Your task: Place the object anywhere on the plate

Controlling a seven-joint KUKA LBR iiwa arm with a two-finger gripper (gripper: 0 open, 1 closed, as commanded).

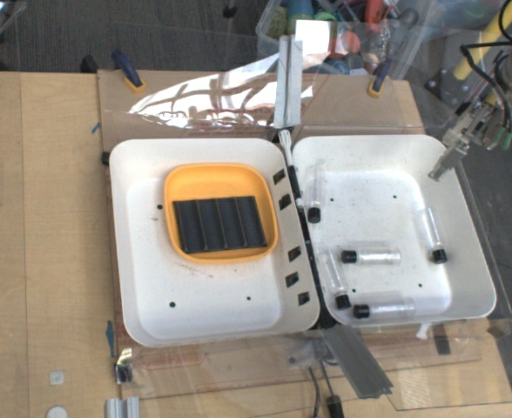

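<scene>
From my station I see the left bin (143, 312) holding the orange plate (219, 179), a black ribbed insert (218, 225) lying on it. The right bin (465, 233) has open floor mid-bin; clear black-capped tubes (373, 255) lie along its edges. The gripper (454, 153) hangs over the right bin's far rim; its grip I cannot tell. No legible writing.

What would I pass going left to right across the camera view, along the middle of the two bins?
Left white bin → orange plate with a black ridged insert → divider with black clips → right white bin → clear black-capped tubes: one lying in the middle, then one by the right wall.
</scene>
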